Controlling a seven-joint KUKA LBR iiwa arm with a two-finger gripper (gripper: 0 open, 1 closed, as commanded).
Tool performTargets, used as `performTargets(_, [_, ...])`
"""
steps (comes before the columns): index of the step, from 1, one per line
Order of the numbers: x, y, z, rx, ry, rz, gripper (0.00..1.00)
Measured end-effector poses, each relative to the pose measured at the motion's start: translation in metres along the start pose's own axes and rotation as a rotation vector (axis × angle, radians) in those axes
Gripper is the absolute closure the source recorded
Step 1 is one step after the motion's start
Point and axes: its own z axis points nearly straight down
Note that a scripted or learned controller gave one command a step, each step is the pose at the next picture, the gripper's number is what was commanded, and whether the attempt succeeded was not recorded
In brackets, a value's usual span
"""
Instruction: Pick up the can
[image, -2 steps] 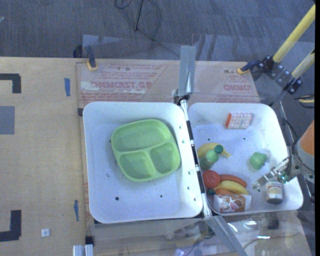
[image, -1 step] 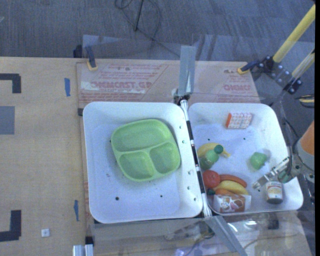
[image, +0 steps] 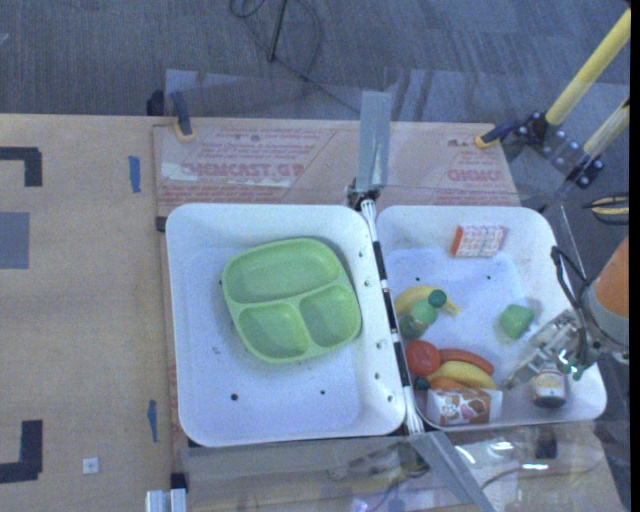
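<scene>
Near first: can (image: 549, 389), standing on end by the look of its pale round top, in the near right corner of the right bin (image: 598, 402). Long axis therefore taken as upright, though too small and blurred to swear to.

Just left of the can, along the same near wall: a red-and-white packet (image: 462, 405). Beyond the packet, still left of the can: a banana (image: 462, 374) and a tomato (image: 423, 357), touching or nearly so.

Just beyond the can, and reaching a little to its left: gripper (image: 545, 356), a bright metal shape hanging very close over the can, perhaps brushing its far edge. Open or closed: cannot tell at this slant. Nothing seen clamped in it.

So, the relation that matters: can toward the near wall from the gripper, close by and slightly right. Judged need: a short shift toward the near wall, then straight down over the upright can, minding the bin wall right of it.

Farther off from the can: a green block (image: 517, 320), just past the gripper. Farther left of the can: a second banana with a green piece (image: 421, 305). Farthest from the can inside this bin: a small orange box (image: 478, 240) by the far wall.

Well left of the can: left bin (image: 190, 330) with a green divided plate (image: 290, 300).
</scene>
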Motion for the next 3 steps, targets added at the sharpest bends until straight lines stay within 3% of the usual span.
performTargets(1, [-0.027, 0.045, 0.0, -0.002, -0.005, -0.231, 0.0])
performTargets(2, [-0.012, 0.014, 0.0, -0.003, -0.005, -0.442, 0.0])
performTargets(3, [-0.015, 0.017, -0.012, -0.009, -0.018, -0.439, 1.0])
